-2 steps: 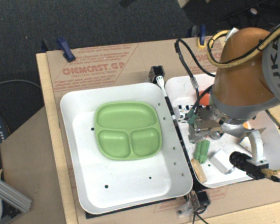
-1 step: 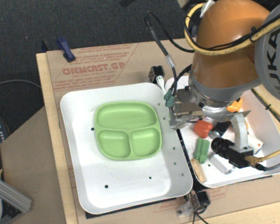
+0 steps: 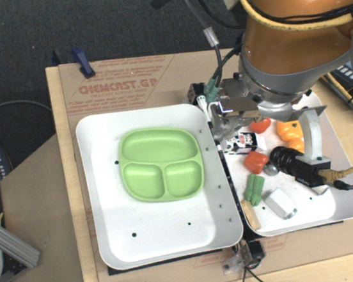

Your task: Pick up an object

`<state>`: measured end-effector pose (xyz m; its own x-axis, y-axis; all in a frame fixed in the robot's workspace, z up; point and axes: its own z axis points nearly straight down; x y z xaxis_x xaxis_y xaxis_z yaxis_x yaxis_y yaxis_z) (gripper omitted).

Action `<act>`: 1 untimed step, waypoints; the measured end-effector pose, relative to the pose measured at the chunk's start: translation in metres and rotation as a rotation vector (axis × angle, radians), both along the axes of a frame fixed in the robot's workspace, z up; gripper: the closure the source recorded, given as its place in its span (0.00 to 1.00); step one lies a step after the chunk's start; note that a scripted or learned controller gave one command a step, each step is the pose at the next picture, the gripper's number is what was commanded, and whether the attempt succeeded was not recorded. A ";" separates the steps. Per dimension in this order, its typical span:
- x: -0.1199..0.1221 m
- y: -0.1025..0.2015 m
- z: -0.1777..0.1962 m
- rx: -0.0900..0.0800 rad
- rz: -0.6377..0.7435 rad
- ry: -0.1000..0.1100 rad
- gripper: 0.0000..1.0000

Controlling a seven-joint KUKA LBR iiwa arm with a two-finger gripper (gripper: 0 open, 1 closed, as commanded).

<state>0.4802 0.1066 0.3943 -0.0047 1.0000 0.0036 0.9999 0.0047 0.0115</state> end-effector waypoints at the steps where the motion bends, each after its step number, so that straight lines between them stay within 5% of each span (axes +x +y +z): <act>1: -0.003 0.086 -0.076 -0.004 0.004 0.022 1.00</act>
